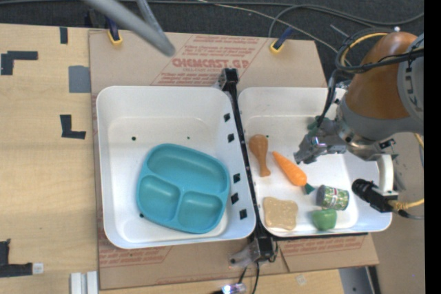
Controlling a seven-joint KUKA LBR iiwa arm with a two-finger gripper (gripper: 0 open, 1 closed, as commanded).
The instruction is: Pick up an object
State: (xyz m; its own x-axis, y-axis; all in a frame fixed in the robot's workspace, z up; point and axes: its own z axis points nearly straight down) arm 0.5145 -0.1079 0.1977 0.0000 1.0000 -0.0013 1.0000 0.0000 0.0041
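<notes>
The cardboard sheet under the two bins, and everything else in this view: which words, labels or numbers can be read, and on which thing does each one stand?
"CHEMCAST GP": red print on the cardboard sheet, above the left bin.
Smaller red print lines above and below that word: too small and blurred to read.
Label on the small can in the right bin: too small to read.
Teal tray: carries no text.

Grey arm with orange band (pixel 386 89) enters from right, wrist angled down-left. Dark two-finger tool (pixel 308 151) low, pointing left; finger spacing unclear.
</notes>
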